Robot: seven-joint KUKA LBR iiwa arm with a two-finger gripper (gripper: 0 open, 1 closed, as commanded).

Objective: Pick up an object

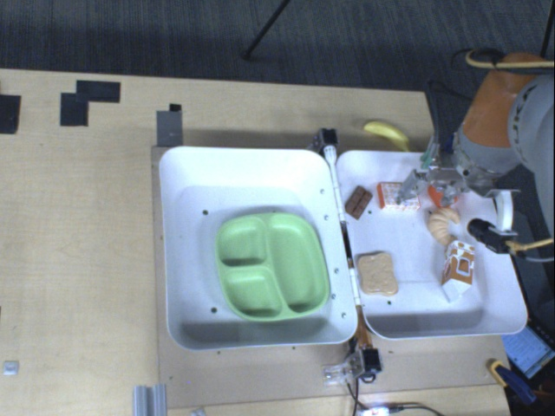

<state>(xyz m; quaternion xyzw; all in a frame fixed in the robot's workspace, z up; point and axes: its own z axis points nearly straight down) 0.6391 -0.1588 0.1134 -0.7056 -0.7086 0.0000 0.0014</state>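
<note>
From the overhead camera you've got the worktop (pixel 87 258) carrying two white bins side by side. The left bin (pixel 186 232) holds a green divided tray (pixel 270 264), lying flat near its middle. The right bin (pixel 494 310) has the clutter: a small brown bar (pixel 358 200) near its left wall, a tan slice of bread (pixel 377 273) below that, a red-and-white carton (pixel 399 196) toward the top, a croissant (pixel 442 224) just right of it, and a brown-and-white packet (pixel 459 267) lower right. A banana (pixel 387 133) lies on the worktop above the right bin. Your gripper (pixel 436 183) hangs low over the carton and croissant; whether its fingers are spread or closed, you cannot tell here
</note>
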